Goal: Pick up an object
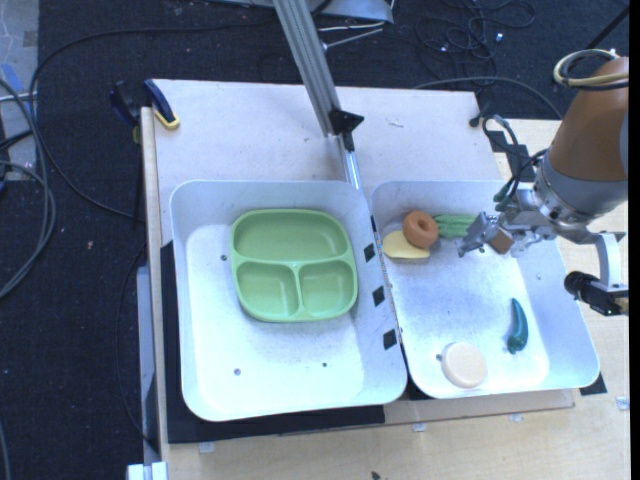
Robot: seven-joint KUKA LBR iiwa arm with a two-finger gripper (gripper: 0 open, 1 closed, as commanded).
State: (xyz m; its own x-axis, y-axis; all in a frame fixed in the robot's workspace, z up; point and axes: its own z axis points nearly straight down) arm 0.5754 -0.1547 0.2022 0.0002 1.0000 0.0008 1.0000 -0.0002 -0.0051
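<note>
The right bin (560, 368) holds a brown doughnut (421, 229), a pale yellow piece (404, 247) just under it, a light green object (455, 225) to its right, a dark green pepper (516, 326) and a cream round disc (464, 364). My gripper (483, 240) hangs low over the upper part of this bin, right beside the light green object's right end. The arm's grey wrist and orange band come in from the right edge. I see nothing between the fingers.
The left bin (200, 368) carries a green divided plate (295, 264). A slanted metal pole (312, 58) stands behind the bins. Black clips sit on the shared wall between the bins (383, 293). Cables lie on the dark floor beyond the bench.
</note>
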